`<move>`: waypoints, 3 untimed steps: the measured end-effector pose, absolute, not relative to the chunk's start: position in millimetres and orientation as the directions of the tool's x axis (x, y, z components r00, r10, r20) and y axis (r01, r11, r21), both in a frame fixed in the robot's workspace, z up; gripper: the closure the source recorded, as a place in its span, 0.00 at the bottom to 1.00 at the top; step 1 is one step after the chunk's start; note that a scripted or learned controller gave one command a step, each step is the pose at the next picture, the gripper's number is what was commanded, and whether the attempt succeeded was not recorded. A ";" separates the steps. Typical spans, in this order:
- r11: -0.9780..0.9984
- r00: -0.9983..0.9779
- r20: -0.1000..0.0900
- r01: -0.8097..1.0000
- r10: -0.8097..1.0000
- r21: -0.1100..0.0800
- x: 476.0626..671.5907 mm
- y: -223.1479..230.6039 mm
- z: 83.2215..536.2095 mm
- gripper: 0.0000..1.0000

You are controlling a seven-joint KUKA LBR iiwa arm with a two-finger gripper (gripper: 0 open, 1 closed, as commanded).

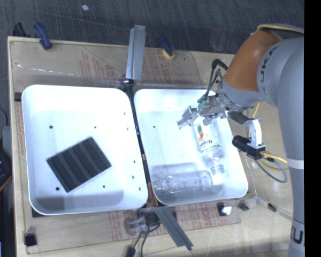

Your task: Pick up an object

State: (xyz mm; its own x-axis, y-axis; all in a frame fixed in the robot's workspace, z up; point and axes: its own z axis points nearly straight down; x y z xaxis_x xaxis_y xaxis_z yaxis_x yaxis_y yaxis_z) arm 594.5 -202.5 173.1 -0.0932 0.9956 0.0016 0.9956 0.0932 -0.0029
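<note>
— Where do we have the gripper [195, 116]?

— Over the right bin [150, 143], near its far right corner, right at the top end of the labelled bottle [207, 143], which lies along the right wall.

— Are the fingers on it?

— We cannot tell; the view is too blurred there to say whether they stand wide or narrow.

— What else do we see?

— A clear bottle [182, 181] lying along the right bin's near edge, and a dark ridged panel [78, 163] in the left bin [37, 106], toward its near left corner.
</note>
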 end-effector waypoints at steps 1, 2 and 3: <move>0.101 -0.101 0.001 0.995 0.995 -0.003 587.2 -208.5 157.3 0.00; 0.101 -0.101 0.001 0.995 0.995 -0.003 587.2 -208.6 157.4 0.00; 0.101 -0.101 0.001 0.995 0.995 -0.003 587.2 -208.6 157.4 0.00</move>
